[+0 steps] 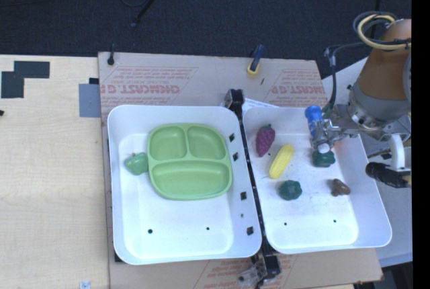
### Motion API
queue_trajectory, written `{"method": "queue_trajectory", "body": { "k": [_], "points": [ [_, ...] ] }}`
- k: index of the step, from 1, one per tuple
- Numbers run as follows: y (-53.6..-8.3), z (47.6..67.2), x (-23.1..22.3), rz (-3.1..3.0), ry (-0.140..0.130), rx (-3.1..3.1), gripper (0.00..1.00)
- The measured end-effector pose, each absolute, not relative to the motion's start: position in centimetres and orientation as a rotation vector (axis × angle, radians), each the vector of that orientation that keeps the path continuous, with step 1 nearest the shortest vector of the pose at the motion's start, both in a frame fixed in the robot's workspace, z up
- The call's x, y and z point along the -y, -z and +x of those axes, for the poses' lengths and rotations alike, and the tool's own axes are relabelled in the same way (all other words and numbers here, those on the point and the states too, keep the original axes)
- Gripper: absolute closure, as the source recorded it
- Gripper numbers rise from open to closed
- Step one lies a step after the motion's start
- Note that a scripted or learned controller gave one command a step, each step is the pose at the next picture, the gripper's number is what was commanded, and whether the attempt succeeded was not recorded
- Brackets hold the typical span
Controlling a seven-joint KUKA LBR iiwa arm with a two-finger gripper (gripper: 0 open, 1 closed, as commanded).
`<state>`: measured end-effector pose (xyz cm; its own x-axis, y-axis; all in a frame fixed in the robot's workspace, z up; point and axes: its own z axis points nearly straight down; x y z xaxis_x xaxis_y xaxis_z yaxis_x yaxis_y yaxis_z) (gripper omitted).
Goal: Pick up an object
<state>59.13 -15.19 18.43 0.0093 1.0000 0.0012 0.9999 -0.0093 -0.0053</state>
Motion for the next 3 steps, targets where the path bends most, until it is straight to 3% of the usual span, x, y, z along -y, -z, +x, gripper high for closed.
{"method": "queue_trajectory", "body": {
  "k": [1,3],
  "points": [
    [-21.8,59.1,15.3,-2.222,-0.003,2.215,1.00],
    [-23.1,59.5,7.2,-2.221,-0.005,2.217,1.00]
  ]
}}
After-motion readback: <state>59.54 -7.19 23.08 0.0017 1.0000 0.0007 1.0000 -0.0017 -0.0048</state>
